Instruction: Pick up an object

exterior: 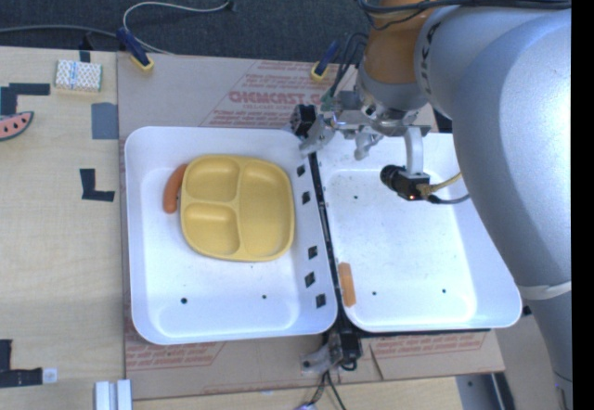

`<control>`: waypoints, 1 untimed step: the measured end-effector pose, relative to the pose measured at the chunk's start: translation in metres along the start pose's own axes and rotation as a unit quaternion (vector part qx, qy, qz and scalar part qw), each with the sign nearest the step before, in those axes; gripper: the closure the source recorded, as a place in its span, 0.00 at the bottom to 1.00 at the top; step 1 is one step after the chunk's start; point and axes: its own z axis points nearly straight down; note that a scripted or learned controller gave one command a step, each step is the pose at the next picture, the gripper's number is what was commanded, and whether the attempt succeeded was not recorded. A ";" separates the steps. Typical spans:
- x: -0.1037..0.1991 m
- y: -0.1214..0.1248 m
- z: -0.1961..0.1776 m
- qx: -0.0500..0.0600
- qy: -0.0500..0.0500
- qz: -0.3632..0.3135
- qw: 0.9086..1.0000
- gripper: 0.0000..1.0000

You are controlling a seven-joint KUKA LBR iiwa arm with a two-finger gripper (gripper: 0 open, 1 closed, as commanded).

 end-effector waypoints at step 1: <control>0.000 0.000 -0.010 0.001 -0.001 -0.001 1.000 1.00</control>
